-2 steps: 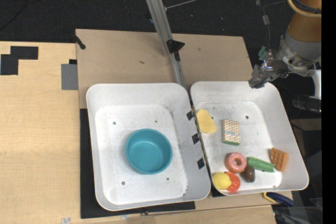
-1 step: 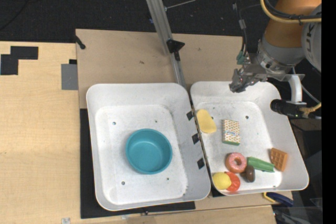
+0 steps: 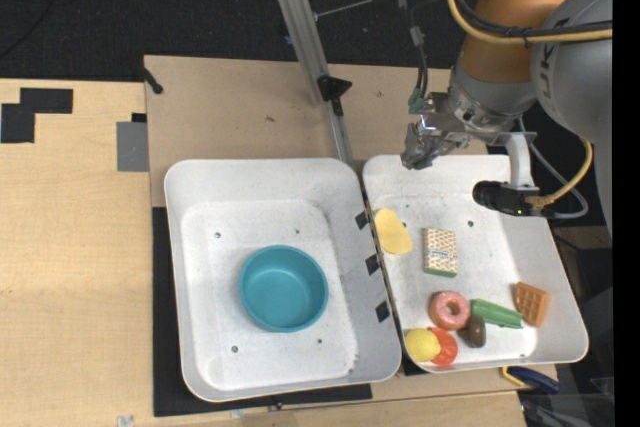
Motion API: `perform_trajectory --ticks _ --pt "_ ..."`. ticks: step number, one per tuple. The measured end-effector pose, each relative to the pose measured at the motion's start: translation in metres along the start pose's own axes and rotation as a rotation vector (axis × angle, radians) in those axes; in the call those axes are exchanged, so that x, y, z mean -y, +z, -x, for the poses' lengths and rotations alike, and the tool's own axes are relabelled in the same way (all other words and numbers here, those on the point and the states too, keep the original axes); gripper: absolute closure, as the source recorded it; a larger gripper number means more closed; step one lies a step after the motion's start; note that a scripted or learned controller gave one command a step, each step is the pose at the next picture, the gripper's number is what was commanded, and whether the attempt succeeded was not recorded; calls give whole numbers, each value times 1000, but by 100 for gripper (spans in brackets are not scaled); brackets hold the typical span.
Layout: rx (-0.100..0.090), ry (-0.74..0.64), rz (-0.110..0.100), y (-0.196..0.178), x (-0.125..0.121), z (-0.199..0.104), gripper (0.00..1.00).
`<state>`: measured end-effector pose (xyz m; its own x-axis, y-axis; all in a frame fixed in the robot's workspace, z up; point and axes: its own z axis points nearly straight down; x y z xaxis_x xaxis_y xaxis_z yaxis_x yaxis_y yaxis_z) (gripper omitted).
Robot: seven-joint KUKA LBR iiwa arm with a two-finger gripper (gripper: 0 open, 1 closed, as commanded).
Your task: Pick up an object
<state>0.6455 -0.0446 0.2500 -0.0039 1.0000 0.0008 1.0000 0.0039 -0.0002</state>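
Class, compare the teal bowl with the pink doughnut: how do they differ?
The teal bowl is much larger than the pink doughnut. The bowl lies alone in the left bin; the doughnut sits among other items in the right bin. Both are round.

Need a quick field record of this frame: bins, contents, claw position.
left bin: teal bowl
right bin: yellow piece, cracker-like block, donut, green stick, waffle piece, small dark item, yellow-and-red items
claw: above the right bin's far rim, nothing seen between its fingers
arm: enters from the right
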Motion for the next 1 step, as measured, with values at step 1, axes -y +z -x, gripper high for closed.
perform_trajectory --ticks 1 --pt "1 1 0 -2 -6 -47 100"
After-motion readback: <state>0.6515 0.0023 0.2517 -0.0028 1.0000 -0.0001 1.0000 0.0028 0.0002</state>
